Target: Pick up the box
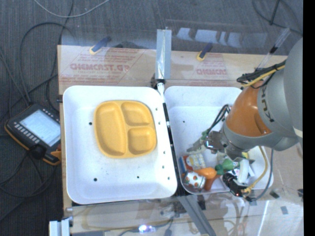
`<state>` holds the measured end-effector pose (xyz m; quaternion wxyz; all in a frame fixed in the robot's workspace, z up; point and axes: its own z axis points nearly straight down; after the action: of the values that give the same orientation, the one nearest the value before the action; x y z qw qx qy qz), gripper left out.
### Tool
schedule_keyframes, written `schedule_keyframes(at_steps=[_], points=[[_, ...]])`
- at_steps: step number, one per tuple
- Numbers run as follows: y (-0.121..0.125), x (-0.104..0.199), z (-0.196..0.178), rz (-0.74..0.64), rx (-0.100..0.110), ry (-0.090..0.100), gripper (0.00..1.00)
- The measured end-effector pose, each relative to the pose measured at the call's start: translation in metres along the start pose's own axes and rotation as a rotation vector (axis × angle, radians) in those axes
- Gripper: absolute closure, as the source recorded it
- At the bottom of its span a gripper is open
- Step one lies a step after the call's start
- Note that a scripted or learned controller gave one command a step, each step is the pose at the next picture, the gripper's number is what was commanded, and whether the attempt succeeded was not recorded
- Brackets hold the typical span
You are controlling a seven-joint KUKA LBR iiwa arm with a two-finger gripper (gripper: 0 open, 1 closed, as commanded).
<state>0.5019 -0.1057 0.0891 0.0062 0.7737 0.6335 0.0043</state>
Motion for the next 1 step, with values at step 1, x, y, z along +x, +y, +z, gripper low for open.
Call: schedule_keyframes(at_steps=[1], points=[[0.034,-0.0163,0.0013,0.063,0.008,0.004,0.0]])
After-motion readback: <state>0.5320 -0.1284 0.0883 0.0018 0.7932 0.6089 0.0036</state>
